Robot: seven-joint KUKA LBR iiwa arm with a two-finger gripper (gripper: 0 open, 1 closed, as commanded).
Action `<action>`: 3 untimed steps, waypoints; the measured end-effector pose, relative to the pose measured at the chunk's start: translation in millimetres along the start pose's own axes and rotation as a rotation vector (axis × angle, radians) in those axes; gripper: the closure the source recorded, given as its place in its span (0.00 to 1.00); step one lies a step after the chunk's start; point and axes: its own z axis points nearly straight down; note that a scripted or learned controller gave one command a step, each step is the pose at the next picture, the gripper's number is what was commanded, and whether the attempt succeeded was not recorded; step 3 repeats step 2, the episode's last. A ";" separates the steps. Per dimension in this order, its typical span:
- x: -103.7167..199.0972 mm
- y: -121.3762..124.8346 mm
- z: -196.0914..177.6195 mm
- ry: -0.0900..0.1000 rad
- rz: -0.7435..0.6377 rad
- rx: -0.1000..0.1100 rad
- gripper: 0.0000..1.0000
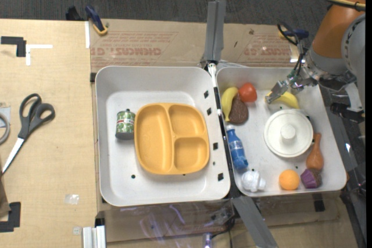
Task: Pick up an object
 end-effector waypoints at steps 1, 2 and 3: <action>0.1 -0.4 -9.2 -0.002 -0.004 0.004 1.00; 50.4 17.4 -141.1 0.001 -0.023 0.000 1.00; 50.4 17.4 -141.1 0.001 -0.023 0.000 1.00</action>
